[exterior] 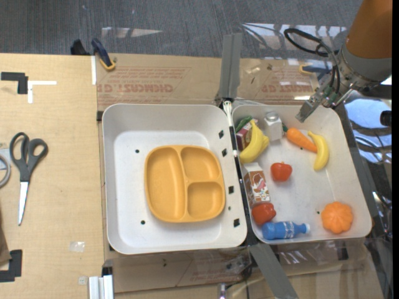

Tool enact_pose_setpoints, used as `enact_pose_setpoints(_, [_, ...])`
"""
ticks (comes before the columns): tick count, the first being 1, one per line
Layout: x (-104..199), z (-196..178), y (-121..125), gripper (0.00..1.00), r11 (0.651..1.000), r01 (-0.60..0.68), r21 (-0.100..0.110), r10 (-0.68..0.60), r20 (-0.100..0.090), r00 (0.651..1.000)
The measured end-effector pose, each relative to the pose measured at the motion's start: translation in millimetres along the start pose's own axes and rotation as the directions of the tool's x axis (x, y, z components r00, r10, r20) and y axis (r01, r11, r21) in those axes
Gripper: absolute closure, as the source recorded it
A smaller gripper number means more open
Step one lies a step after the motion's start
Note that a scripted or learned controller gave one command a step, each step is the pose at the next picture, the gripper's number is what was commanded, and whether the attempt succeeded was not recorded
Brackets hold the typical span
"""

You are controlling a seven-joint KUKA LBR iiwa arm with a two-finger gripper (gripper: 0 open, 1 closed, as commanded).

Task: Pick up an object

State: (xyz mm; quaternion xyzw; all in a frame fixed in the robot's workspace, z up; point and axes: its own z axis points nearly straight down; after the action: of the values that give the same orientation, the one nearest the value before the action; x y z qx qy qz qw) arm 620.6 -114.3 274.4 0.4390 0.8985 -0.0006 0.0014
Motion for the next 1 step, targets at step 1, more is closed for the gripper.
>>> enact_pose_setpoints(1, [24.2,43.6,53.6,1.0,0.991,-0.136,0.002,0.136,-0.002,0.991])
